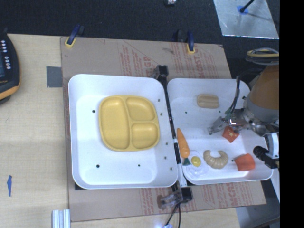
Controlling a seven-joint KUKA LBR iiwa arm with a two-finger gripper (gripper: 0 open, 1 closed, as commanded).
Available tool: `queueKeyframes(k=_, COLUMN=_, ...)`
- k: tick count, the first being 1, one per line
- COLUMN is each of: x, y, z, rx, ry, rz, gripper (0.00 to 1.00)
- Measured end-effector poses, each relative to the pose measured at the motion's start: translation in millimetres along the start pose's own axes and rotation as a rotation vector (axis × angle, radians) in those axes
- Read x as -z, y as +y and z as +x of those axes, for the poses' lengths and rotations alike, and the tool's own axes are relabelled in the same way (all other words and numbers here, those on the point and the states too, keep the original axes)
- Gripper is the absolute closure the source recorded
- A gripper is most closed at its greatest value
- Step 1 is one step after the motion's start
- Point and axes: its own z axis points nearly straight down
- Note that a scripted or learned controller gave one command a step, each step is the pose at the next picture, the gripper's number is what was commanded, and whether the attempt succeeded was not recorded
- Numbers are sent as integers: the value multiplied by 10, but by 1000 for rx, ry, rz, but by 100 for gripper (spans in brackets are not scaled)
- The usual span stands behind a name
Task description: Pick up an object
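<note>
The small red block [230, 135] lies in the right bin [187, 91], right of centre in the frame, and looks to be the object the try is aimed at, since the gripper [223, 125] sits just up and left of it, touching or nearly so. Whether the gripper is open or closed, and whether it has hold of anything, I cannot tell (its tip is a dark tangle from this height); nothing can be seen clamped in it.

Other candidates lie loose around it, well spread so each can be reached alone: a larger orange-red block [245, 162] lower right, a croissant [216, 158] below, a carrot [183, 143] along the bin's left wall, a fried egg [195, 162] at the carrot's lower end, and a tan bread piece [207, 100] above.

The left bin [78, 127] holds a yellow divided tray [128, 122], probably a place for picked things.
</note>
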Motion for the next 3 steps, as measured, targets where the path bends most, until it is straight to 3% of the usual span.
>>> queueKeyframes(k=1, x=111, y=7, z=-12, rx=1, ry=-1, rz=-1, gripper=100)
queueKeyframes(k=2, x=108, y=7, z=-11, rx=2, ry=-2, rz=-1, gripper=0)
queueKeyframes(k=3, x=1, y=-77, z=0, rx=0, ry=0, rz=0, gripper=0)
